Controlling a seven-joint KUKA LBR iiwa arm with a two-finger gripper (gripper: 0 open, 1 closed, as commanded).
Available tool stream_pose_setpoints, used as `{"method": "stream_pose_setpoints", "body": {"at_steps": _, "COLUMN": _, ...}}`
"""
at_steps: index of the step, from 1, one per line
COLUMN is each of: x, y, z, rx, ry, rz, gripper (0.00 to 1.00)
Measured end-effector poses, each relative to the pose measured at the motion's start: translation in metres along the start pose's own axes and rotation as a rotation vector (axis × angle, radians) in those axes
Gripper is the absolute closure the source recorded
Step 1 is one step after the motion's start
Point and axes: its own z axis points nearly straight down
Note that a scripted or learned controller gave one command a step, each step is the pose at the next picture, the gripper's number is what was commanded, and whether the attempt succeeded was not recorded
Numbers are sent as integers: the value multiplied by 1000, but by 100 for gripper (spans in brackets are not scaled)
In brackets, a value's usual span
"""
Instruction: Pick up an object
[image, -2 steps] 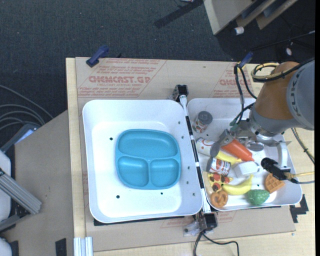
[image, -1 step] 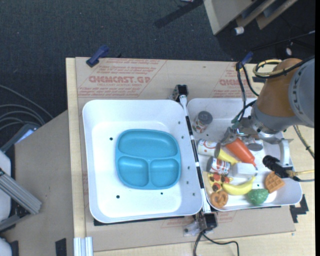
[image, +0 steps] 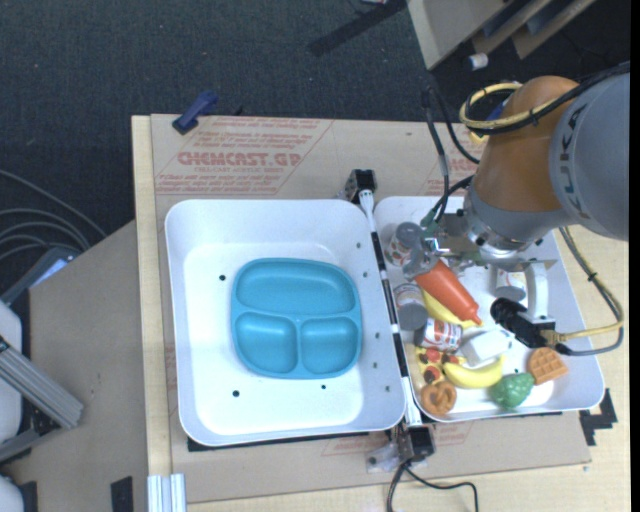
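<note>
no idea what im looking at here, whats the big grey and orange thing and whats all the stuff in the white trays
The grey and orange thing is a robot arm, reaching in from the right. One fixed camera looks down at a slant on a bench with two white bins. The left bin holds a blue divided plate. The right bin holds toy food: a carrot, a banana, a waffle, a green piece and a pretzel. The arm's claw hangs over that pile; whether it grips anything can't be seen.
</note>
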Motion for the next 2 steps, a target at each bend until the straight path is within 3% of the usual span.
{"method": "stream_pose_setpoints", "body": {"at_steps": 1, "x": 39, "y": -87, "z": -24, "rx": 3, "ry": 0, "rz": 1, "gripper": 100}}
{"method": "stream_pose_setpoints", "body": {"at_steps": 2, "x": -26, "y": -86, "z": -97, "rx": -1, "ry": -1, "rz": 1, "gripper": 100}}
